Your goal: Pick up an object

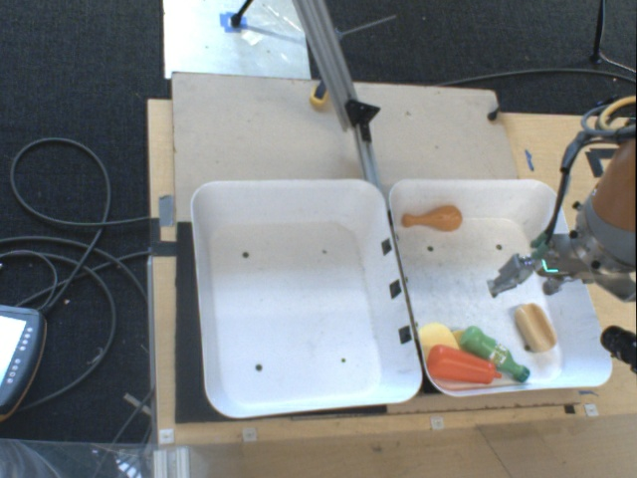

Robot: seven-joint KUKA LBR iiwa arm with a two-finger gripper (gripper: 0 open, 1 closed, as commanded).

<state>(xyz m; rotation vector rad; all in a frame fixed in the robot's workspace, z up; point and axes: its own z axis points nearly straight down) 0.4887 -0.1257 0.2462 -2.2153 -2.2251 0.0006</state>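
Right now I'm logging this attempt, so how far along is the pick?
Done: the arm has reached in, its gripper above the right bin. In hand: nothing visible between its fingers. Left: the whole grasp and lift. The hot dog bun lies closest, just below the gripper; the chicken drumstick, yellow item, carrot and green bottle all rest on the bin floor.
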